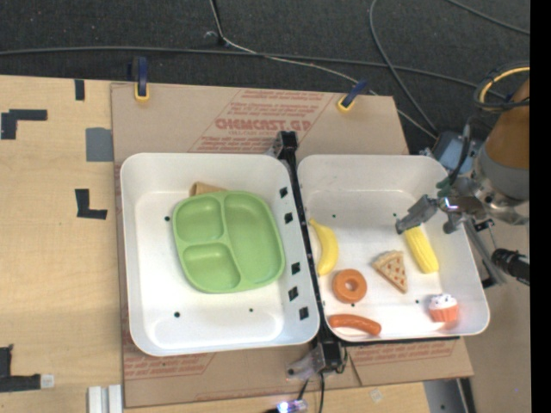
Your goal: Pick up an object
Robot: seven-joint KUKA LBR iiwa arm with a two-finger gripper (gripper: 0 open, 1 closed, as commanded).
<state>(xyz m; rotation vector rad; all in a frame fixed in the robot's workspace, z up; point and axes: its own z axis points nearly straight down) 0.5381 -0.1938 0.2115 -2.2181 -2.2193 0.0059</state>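
The gripper (pixel 430 214) is seen at the right of the frame, hanging over the upper right part of the right bin (pixel 362 172), its two dark fingers (pixel 413 216) spread apart with nothing between them. No object is held. The open fingers are placed just above the top end of the corn cob (pixel 421 249), which lies slantwise against the bin's right side; whether the cob is actually touched cannot be made out from this angle.

The step in hand is judged to be the approach: a target is being lined up, and the grasp itself is not yet made. For the next move, the fingers would need to be lowered astride the cob across its narrow width and closed there; a cob that round may well be rolled aside if it is caught off-centre.

Further out in the same bin, a pizza slice (pixel 393 270) is found just left of the cob, a donut (pixel 349 286) beyond it, a banana (pixel 325 246) along the divider, a sausage (pixel 354 323) at the lower edge and a cupcake (pixel 443 309) in the lower right corner.

In the left bin (pixel 146 317), a green divided plate (pixel 229 240) is laid flat, with a brown scrap (pixel 207 189) showing past its upper rim.

Both bins are carried on a cardboard sheet (pixel 258 119) clamped to a wooden bench (pixel 52 231), and dark carpet (pixel 103 11) crossed by cables is seen along the top of the frame.
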